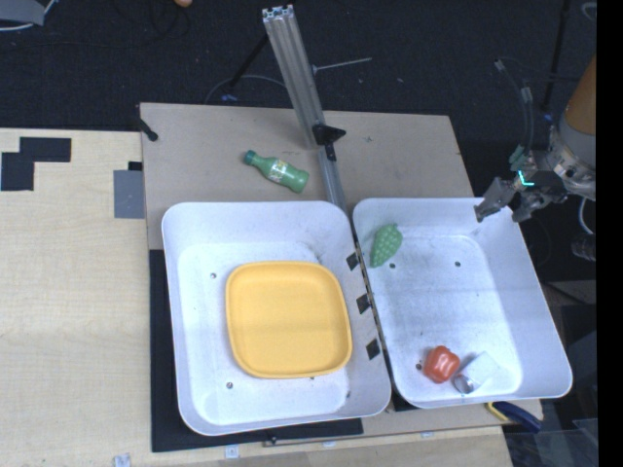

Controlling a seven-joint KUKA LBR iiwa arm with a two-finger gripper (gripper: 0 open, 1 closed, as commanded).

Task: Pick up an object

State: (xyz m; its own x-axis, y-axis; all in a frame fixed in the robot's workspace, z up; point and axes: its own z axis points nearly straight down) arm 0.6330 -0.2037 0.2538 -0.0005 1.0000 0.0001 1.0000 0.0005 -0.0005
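- The gripper point(506, 202) hangs at about three o'clock, just off the upper right corner of the right bin point(545, 309), with nothing between its fingers.
- Its two dark fingers look parted, one pointing toward the bin's corner and the other a little to the right of it.
- A small teal light glows on the wrist just above the fingers.
- Inside the right bin, a green bumpy object point(386, 244) lies near its upper left corner, close to the wall shared with the other bin.
- A red object point(440, 364) sits toward the bin's lower edge, at about five o'clock, with a small pale, greyish item point(475, 373) just beside it on the right.
- The left bin point(185, 261) holds a yellow square plate point(288, 318), lying flat near its middle.
- On the worktop point(409, 154) behind the bins, at about twelve o'clock, a green bottle point(276, 170) lies on its side.
- A metal rail point(302, 76) slants up from the gap between the bins toward the top of the view.
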